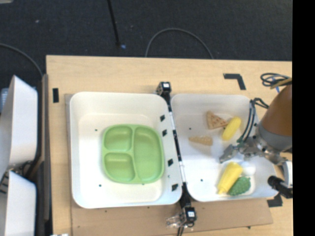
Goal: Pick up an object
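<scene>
The arm enters from the right edge of the frame, and its gripper (235,152) hangs low over the right bin (197,107), just above a yellow corn cob (229,175) beside a green broccoli piece (240,186) at lower right. Whether it is clenched or released cannot be told. This looks like the approach step: nothing is lifted. Next, it should probably descend onto the cob and clamp. The green divided plate (133,154) lies in the left bin (83,132).

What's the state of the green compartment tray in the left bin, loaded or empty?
Empty. The green three-compartment plastic tray lies flat in the left white bin, all three wells bare. The toy food pieces sit in the right white bin.
</scene>
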Robot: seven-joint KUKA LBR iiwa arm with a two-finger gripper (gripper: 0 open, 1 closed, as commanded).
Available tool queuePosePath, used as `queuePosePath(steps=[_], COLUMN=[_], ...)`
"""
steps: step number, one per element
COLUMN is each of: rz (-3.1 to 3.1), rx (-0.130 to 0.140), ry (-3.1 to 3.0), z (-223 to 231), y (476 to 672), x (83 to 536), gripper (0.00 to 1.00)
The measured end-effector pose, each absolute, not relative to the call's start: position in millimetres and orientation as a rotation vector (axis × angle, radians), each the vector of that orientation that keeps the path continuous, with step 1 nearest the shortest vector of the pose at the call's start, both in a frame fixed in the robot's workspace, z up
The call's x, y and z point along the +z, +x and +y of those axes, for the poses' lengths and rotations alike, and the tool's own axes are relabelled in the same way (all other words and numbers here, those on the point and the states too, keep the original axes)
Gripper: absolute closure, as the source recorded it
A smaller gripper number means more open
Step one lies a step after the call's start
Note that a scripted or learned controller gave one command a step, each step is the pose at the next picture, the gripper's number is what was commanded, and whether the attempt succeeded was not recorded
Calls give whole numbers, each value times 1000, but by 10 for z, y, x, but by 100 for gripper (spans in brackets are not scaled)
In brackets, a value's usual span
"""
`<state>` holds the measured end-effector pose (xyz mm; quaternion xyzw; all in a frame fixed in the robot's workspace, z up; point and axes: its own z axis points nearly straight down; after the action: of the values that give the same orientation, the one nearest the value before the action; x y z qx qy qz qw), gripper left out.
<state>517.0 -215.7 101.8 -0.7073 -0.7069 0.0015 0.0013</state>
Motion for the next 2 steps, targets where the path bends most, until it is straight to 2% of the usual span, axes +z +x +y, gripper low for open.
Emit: queuePosePath(steps=[1, 2], rz=[-2218, -2216], rx=[1, -2], ry=[-2226, -2233], z=[-2166, -2176], y=[5174, 5183], x=[1011, 1122], gripper=[0, 100])
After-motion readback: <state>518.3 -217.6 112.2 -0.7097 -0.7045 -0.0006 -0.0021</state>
